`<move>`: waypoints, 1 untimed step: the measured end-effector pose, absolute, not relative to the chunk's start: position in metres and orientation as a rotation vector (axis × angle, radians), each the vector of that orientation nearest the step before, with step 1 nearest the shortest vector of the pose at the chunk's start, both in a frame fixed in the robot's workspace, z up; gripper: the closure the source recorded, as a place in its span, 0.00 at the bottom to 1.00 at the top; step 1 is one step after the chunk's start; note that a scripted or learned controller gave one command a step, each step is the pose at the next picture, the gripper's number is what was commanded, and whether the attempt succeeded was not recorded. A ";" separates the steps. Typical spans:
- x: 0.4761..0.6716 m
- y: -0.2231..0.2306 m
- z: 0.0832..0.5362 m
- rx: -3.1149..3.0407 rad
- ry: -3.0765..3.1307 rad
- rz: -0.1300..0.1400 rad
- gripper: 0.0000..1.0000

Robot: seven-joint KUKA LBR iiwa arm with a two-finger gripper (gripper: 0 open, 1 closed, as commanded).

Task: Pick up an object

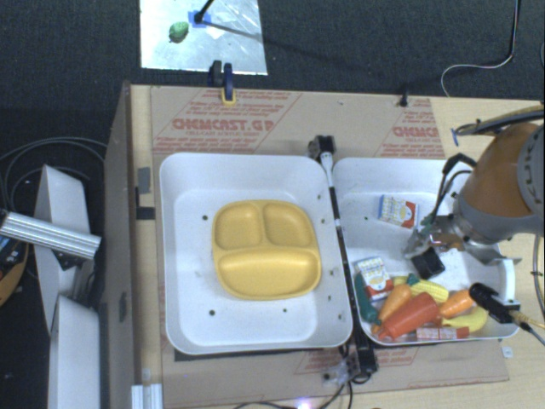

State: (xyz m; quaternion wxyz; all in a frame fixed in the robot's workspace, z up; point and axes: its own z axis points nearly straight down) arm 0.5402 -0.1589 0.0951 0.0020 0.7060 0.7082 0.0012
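Looking down from the camera view: finding the pincer [423, 247] hanging low inside the right bin [362, 190], at the end of the arm [502, 181] reaching in from the right. Not being able to tell whether open or closed, nor whether gripping anything.

Picking out the likeliest object, an orange carrot-shaped toy [410, 312], lying in a heap near the bin's front wall, just below the pincer. Seeing it touching a yellow toy [432, 291] and lying just beside a small carton [372, 273]. Noting a second carton [398, 210] lying apart, nearer the back wall.

Judging the carrot toy as light, stiff and smooth, probably hollow plastic, so apt to roll or squirt out of a pinch. Advising taking hold across its thick middle rather than the tapering tip, and coming straight down to avoid nudging the neighbours.

Turning to the surface: reading the white bin floor as slick, offering little friction, with the front wall crowding the heap. Seeing a yellow divided plate [266, 250] resting in the left bin [187, 228], and both bins sitting on a cardboard-covered desk [255, 118]. Beyond that, taking in dark flooring, a shiny sheet [230, 24] carrying a small green ball [178, 31], and a metal rail [51, 233] at the left.
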 end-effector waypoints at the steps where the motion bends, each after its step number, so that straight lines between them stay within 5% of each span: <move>1: 0.527 -0.090 0.172 2.215 2.225 0.004 1.00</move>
